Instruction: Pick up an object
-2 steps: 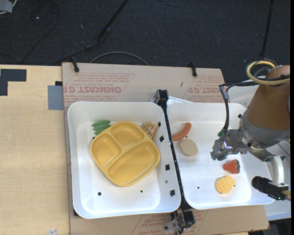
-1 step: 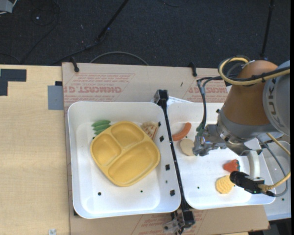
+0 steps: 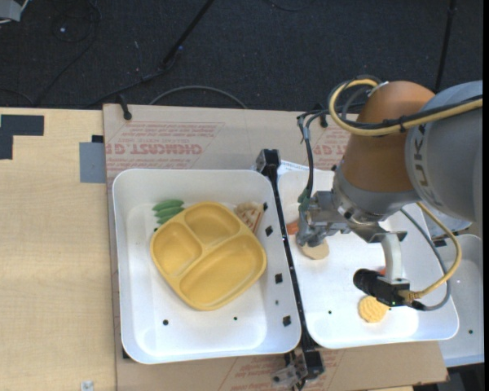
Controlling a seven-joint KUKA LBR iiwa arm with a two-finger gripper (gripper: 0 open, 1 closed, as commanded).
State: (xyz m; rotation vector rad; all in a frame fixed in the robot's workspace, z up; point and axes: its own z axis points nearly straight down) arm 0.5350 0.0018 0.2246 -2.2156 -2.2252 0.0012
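At centre right of the frame, over the right bin [image 3: 440, 320], the gripper [image 3: 311, 233] is down low near that bin's left wall, and honestly it's a tangle of grey metal from up here. Whether it's spread or pressed together, I cannot tell; the arm's wrist and cabling crowd right over it. Just under it, touching or nearly so, sits a pale beige rounded object [image 3: 315, 251], partly covered by the gripper body, so its full shape is hard to make out. A small orange-red bit [image 3: 292, 228] peeks out at the gripper's left, mostly hidden.

Lower right in the same bin lies a yellow waffle-like disc [image 3: 373, 309], round with a gridded face, and a black piece on the arm's cable overlaps its top edge. The arm [image 3: 391, 149] bulks above, orange band up top, cut off by the frame's right side.

Across the black divider [image 3: 279, 243], the left bin [image 3: 138, 324] holds a yellow divided plate [image 3: 209, 255] with three compartments, tilted a touch. A green pod-like item [image 3: 168, 208] pokes out at its upper left, a tan ridged piece [image 3: 248, 213] at its upper right, both partly tucked beside the plate.
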